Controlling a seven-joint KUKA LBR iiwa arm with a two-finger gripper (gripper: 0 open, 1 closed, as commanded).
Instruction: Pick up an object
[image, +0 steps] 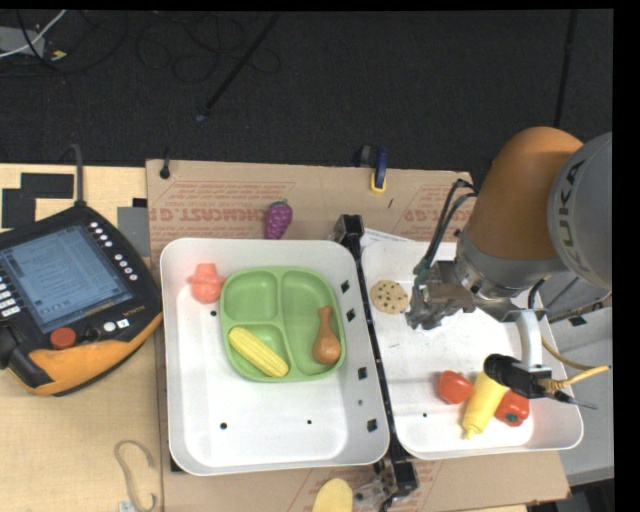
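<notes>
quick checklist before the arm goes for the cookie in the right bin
1. Gripper over the right bin: ok, it hangs above the bin's upper left part.
2. Gripper lined up over the cookie: not ok, it sits to the cookie's right.
3. Cookie free of other things: ok, nothing touches it and it lies flat.
4. Room around the cookie: probably not ok, it lies close to the bin's left wall.
5. Other items out of the path: ok, the yellow bottle and red toy lie toward the bin's lower right.
6. Gripper carrying nothing: cannot tell.
</notes>
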